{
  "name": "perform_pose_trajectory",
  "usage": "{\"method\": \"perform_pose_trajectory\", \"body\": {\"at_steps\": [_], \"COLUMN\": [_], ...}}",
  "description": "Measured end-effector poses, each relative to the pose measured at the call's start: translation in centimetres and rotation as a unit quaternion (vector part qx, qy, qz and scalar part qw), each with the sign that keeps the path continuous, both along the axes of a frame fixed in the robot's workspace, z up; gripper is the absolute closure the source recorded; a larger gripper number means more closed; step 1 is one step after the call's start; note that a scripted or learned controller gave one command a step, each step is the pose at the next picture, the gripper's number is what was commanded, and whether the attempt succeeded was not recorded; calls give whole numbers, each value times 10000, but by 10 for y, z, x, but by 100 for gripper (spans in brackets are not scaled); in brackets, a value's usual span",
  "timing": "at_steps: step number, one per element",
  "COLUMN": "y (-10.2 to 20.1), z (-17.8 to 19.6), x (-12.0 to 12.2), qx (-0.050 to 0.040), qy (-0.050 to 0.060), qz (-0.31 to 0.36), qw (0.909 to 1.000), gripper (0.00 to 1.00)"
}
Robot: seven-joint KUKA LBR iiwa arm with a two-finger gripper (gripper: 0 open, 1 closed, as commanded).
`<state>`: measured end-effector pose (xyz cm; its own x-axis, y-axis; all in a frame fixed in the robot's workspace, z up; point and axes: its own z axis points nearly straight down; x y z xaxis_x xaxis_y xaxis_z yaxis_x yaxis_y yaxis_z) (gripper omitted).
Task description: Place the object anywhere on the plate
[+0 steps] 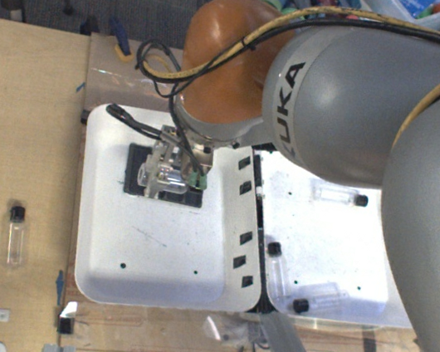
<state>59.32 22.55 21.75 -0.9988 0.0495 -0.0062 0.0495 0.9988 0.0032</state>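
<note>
A small black square plate (139,167) lies flat in the left white bin (145,267), towards its back. My gripper (168,175) hangs straight over the plate and hides its middle; something glassy glints at its tip, but I cannot tell what it is. In the right bin (358,254) lie clear vials with black caps: one at the back (338,197), one at the front (318,299) and one by the left wall (273,256).
Another clear vial (16,234) lies on the wooden bench left of the bins. The arm's orange band and grey body cover the back of both bins. Black clips line the divider (246,226) between the bins.
</note>
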Motion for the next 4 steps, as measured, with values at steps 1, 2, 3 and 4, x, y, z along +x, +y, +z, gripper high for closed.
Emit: {"method": "perform_pose_trajectory", "body": {"at_steps": [1,2,3,4], "y": [-4,-17,-62,1], "z": [-123,-131,-128,-77], "x": [-53,25,-49,-24], "qx": [1,-2,-15,-5], "qy": [18,83,-15,-4], "qz": [-526,950,2907,2412], "qw": [9986,9954,9568,9705], "gripper": [100,100,100,100]}}
